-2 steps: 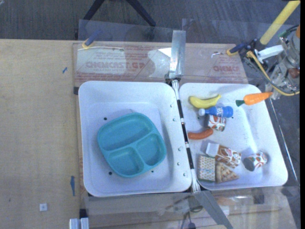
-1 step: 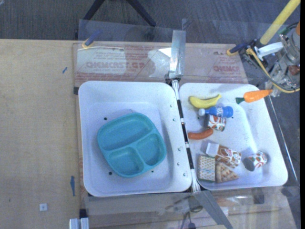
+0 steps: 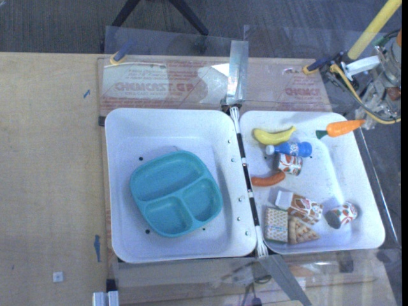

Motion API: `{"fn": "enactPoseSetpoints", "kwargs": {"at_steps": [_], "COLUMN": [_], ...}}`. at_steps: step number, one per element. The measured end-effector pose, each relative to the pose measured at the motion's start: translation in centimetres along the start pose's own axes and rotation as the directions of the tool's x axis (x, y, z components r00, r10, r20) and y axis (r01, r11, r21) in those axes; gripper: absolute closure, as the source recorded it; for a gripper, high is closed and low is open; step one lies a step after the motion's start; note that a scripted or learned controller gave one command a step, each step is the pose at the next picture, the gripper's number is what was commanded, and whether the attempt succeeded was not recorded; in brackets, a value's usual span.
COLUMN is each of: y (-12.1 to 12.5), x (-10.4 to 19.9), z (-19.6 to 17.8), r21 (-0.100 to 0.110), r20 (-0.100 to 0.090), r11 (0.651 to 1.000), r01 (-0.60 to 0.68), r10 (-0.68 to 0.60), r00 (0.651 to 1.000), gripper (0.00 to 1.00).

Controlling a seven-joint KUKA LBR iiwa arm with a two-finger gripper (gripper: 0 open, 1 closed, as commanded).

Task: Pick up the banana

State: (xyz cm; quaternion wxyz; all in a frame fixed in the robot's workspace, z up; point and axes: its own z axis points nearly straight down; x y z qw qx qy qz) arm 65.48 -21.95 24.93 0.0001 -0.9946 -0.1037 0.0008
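At the bottom of the frame, the near edge of the right bin (image 3: 373,234) holds a cluster: two crackers (image 3: 287,227), a small box (image 3: 299,206) above them, and a red-and-white cup (image 3: 341,214) lying on its side to their right. In the left bin (image 3: 127,234) a teal tray (image 3: 175,193) with three compartments sits a little tilted, near the bin's middle.

Farther up the right bin, a sausage (image 3: 268,180) lies close to the divider between the bins. Just above it stands a small can (image 3: 290,164), and touching that, a blue bottle (image 3: 292,149) lies on its side. The banana (image 3: 274,134) lies at the upper left of the right bin, just above the bottle, its curve opening upward. A carrot (image 3: 344,128) rests on the bin's upper right rim, well apart from the banana.

Beyond the bins the desk (image 3: 44,171) carries a taped plastic sheet (image 3: 159,85). At the upper right edge of the frame the arm's end (image 3: 389,75) sits amid cables, outside the bin and above the carrot; the banana lies far to its left and lower. Whether the fingers are open or closed cannot be told, and nothing is seen between them.
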Motion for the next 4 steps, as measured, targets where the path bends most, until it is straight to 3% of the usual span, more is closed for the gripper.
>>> {"fn": "enactPoseSetpoints", "kwargs": {"at_steps": [2, 3, 4], "y": [-0.1, -3.6, 0.0], "x": [-0.1, 1.3, -2.0], "z": [0.7, -0.9, -0.8], "r21": [0.001, 0.001, 0.003], "r20": [0.002, -0.002, 0.002], "r11": [1.000, 1.000, 1.000], "r01": [0.001, -0.004, -0.009], "r10": [-0.001, 0.004, 0.009], "r00": [1.000, 1.000, 1.000], "gripper": [1.00, 1.00, 1.00]}}
